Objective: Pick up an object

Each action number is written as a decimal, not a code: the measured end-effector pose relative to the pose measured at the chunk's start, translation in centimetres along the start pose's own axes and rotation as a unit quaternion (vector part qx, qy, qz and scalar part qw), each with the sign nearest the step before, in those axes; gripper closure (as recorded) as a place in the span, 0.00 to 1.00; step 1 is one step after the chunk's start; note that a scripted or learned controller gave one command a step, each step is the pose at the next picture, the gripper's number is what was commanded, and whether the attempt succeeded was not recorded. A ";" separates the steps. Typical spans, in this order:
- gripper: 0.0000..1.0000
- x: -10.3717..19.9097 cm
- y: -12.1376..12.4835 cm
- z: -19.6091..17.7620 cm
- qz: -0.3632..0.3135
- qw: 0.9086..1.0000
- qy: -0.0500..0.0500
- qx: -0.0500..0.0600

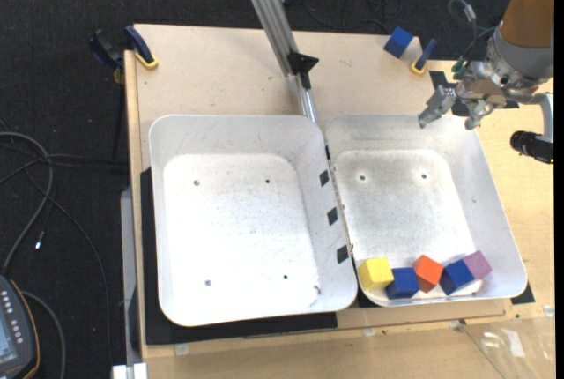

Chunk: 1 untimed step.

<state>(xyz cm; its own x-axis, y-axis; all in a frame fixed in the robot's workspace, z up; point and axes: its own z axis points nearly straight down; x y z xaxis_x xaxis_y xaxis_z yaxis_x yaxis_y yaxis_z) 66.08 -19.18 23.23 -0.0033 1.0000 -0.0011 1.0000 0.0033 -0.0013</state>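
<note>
Blocks: five small cubes bunched along near wall of right bin, some touching. Look light, rigid, likely foam; grip across flat opposite faces. Yellow block at row's end most accessible. Gripper above far rim, fingers spread, holding nothing.

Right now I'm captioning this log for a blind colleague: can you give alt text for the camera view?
The gripper hangs above the far right corner of the right bin, holding nothing. Five cubes crowd that bin's near edge: yellow cube, blue cube, orange cube, dark blue cube, purple cube. Another blue block sits on the bench beyond the bins.
</note>
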 end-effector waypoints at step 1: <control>0.00 5.6 -4.2 -4.2 -0.002 1.000 0.001 -0.002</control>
<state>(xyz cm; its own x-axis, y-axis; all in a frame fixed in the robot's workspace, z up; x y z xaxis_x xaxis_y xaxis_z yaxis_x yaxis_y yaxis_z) 61.83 -13.58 27.45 -0.0077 1.0000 0.0016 1.0000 0.0077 0.0026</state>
